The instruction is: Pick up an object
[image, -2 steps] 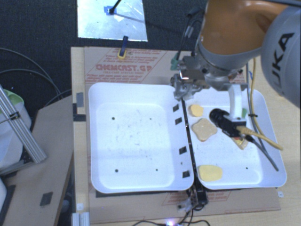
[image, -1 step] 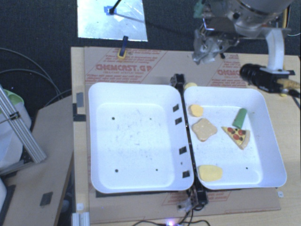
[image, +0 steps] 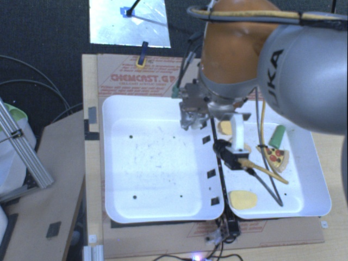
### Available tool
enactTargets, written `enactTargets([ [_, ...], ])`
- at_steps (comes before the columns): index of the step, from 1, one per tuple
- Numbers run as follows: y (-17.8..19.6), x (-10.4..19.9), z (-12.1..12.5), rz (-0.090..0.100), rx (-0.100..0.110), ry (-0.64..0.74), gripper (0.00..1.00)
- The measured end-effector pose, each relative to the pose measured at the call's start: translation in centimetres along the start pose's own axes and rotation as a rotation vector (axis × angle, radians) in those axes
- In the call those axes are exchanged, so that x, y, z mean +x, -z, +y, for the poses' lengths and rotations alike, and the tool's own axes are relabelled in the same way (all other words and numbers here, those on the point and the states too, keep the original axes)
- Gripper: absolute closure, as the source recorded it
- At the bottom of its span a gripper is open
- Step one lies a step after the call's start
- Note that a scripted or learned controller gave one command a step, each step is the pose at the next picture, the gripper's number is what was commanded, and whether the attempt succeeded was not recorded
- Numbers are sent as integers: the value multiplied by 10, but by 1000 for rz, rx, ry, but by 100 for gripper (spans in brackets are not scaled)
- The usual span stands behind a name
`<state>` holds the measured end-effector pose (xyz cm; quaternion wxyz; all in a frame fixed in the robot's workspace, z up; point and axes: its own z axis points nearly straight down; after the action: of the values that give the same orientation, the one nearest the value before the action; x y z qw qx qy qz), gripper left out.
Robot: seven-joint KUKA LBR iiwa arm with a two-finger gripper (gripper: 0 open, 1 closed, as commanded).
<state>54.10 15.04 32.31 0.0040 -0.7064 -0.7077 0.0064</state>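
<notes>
My gripper [image: 191, 116] hangs over the far end of the ridge between the two bins, at the top right corner of the left bin [image: 147, 162]. Nothing shows in its grasp. The right bin [image: 312, 192] holds a toy pizza slice [image: 275, 156], a green cone-shaped piece [image: 278, 136] just beyond it, a yellow oval piece [image: 243, 199] near the front wall, and a small yellow piece [image: 224, 127] partly hidden by the wrist. All of them lie to the right of the gripper.
The big grey and orange arm [image: 255, 53] covers the far part of the right bin. A thin tan stick [image: 269, 173] and a dark rod [image: 270, 191] cross the right bin's floor. Brown cardboard [image: 136, 78] lies under both bins.
</notes>
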Motion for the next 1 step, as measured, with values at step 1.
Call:
enactTargets([
  [1, -121, 36, -57, 1, 0, 5, 100],
])
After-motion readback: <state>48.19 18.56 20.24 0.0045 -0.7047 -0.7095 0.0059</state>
